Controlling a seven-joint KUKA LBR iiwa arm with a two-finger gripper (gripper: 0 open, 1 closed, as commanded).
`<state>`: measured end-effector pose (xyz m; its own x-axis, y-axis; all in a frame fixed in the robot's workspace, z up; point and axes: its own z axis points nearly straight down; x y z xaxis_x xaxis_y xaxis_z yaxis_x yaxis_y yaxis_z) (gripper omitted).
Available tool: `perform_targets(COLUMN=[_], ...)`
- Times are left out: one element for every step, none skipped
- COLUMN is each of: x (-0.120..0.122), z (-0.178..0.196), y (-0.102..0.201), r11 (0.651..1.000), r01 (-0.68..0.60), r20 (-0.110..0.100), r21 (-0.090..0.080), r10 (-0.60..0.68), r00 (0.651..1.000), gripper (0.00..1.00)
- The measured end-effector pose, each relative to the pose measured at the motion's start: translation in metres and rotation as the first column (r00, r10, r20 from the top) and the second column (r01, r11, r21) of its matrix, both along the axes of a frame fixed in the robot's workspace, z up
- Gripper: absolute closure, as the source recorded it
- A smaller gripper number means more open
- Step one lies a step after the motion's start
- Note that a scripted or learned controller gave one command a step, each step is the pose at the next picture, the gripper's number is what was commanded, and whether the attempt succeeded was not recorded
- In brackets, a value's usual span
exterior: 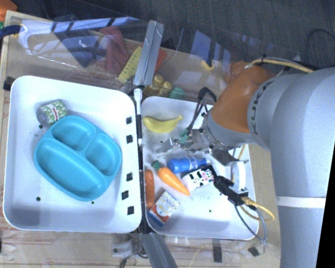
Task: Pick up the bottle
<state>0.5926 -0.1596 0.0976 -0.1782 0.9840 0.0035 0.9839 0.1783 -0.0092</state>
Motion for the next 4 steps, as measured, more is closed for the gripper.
perform_targets(x=[0.0003, 0.0003, 0.0007, 0.0008], z=[0.0078, 0.0078, 0.0155, 0.0155], y=[0.0004, 0.0005, 0.0008, 0.0010], r11=[1.000, 1.000, 1.000, 1.000], r01=[-0.005, -0.005, -0.010, -0.010], r20=[-0.003, -0.003, -0.006, -0.006], r21=[0.000, 0.000, 0.000, 0.000], r10=[0.005, 0.005, 0.010, 0.010], r00=[1.000, 1.000, 1.000, 1.000], gripper=[1.00, 0.00, 1.00, 0.00])
